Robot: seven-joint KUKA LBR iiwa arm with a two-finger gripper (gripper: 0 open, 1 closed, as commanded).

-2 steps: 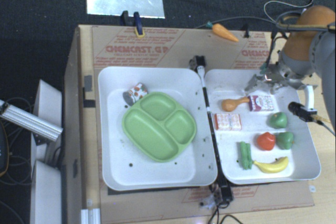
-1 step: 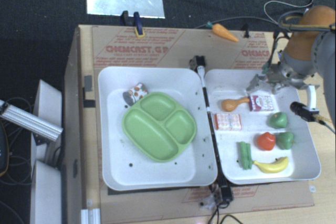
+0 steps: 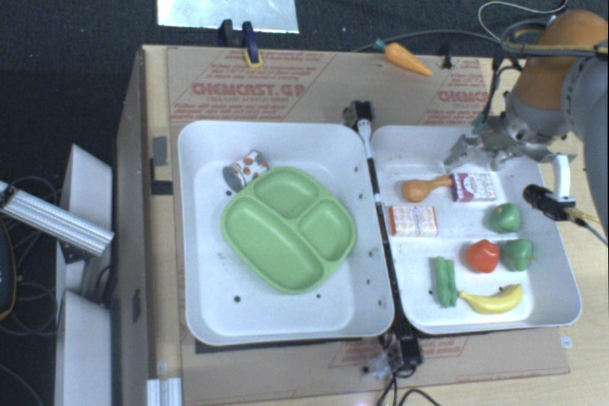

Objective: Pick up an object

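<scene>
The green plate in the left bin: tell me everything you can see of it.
The green plate is a pale green tray with rounded corners, split by raised ridges into three compartments, one large and two smaller. It looks like matte plastic. It lies flat and face up on the floor of the left bin, turned at an angle to the bin's walls, and nothing lies in it. A small cup sits on its side just off the plate's upper left edge; whether they touch is unclear. The gripper is over the right bin.
</scene>
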